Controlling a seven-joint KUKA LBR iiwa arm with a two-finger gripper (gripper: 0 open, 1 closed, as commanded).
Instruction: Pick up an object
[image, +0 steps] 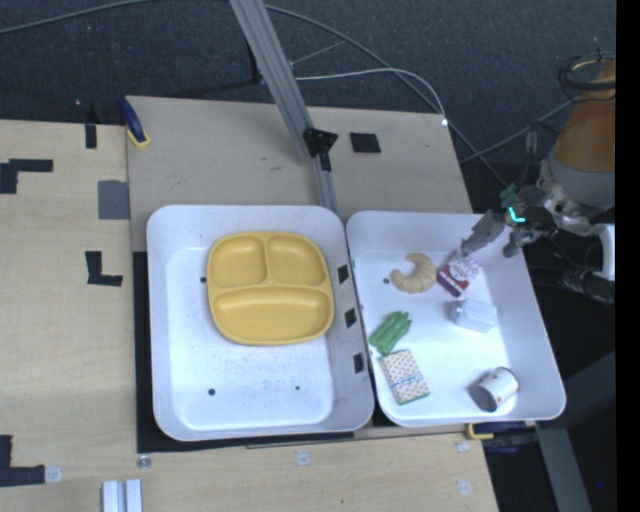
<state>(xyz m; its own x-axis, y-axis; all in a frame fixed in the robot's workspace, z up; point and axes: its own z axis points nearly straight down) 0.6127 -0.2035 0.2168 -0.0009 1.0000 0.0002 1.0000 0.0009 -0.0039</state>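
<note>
We find the gripper (470, 262) low over the upper part of the right bin (530, 330), directly above a small red-and-white packet (458, 276) and apparently touching it. We cannot tell from this slant how the gripper is set, nor whether the packet is actually caught, so we record no hold.

The packet lies just beside a tan croissant-shaped toy (416, 272) on its left, with a pale grey block (474, 316) just below it. Further down the same bin sit a green leafy piece (391, 331), a patterned card box (405, 376) and a white mug on its side (496, 388). The left bin (180, 300) carries a yellow divided plate (270, 287).

In our judgement the step in hand is the grasp on the packet. To do it well, the closing should be centred on the packet's narrow width, clear of the croissant and block, and the lift should go straight up so neighbours are not dragged.
</note>
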